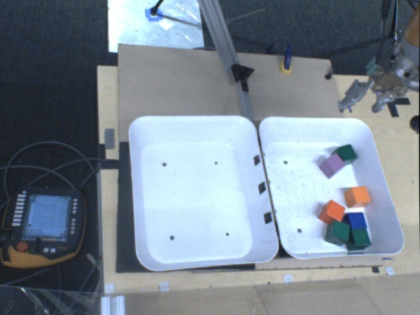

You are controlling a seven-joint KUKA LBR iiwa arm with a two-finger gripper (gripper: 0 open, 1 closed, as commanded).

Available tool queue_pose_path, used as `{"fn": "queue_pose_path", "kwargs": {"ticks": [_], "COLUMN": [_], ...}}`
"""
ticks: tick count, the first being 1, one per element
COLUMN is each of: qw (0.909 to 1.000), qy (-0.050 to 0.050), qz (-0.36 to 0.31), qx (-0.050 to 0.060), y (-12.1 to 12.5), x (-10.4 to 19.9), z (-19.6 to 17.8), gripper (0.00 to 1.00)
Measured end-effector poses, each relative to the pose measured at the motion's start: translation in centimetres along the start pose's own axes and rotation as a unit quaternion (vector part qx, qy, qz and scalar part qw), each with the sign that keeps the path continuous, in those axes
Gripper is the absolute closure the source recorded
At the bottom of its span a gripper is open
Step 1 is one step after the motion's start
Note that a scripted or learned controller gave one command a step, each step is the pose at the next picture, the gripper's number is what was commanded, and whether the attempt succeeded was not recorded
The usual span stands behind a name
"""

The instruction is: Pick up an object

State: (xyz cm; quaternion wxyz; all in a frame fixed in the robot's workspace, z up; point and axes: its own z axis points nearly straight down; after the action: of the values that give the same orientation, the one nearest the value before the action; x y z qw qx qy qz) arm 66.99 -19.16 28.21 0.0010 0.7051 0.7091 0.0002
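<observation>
Several small blocks lie in the right bin (308,241): a green one (345,153) beside a purple one (332,165) near the far side, an orange one (357,196), another orange one (332,211), a blue one (357,220) and two dark green ones (338,232) at the near right corner. My gripper (366,100) hangs above the bench past the right bin's far right corner, its fingers (351,97) spread open with nothing between them.
The left bin (197,254) sits beside the right one. A slanted metal pole (220,25) crosses the far bench. A teach pendant (42,225) with cables lies on the floor at left.
</observation>
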Motion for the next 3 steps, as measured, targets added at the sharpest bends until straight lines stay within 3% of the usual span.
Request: {"fn": "queue_pose_path", "kwargs": {"ticks": [1, 2, 3], "qw": [1.0, 1.0, 1.0], "qy": [0.0, 0.0, 0.0], "qz": [0.0, 0.002, 0.001], "qx": [0.0, 0.002, 0.002], "y": [0.0, -0.9, -0.1], "x": [0.0, -0.1, -0.6], "z": [0.0, 4.7, 9.7], "gripper": [0.0, 0.0, 0.0]}}
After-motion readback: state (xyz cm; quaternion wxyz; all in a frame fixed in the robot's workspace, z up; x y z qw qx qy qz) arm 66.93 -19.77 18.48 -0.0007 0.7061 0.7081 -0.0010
